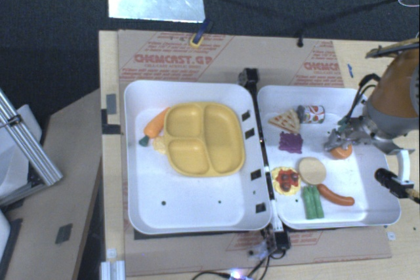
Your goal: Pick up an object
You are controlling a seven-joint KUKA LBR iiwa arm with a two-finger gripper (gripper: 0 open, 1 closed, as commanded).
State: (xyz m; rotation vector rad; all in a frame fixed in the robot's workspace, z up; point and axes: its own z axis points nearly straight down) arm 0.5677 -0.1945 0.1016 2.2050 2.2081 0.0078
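My gripper is low in the right bin, right over a small orange toy that shows just below its fingertips. Whether it grips the toy is hidden by the hand itself. Other toy food lies in that bin: a pizza slice, a small can, purple grapes, a bun, a small pizza round, a sausage and green beans.
In the left bin sit a yellow divided plate and a toy carrot at its left edge. The grey arm with its orange band comes in over the right bin's right side.
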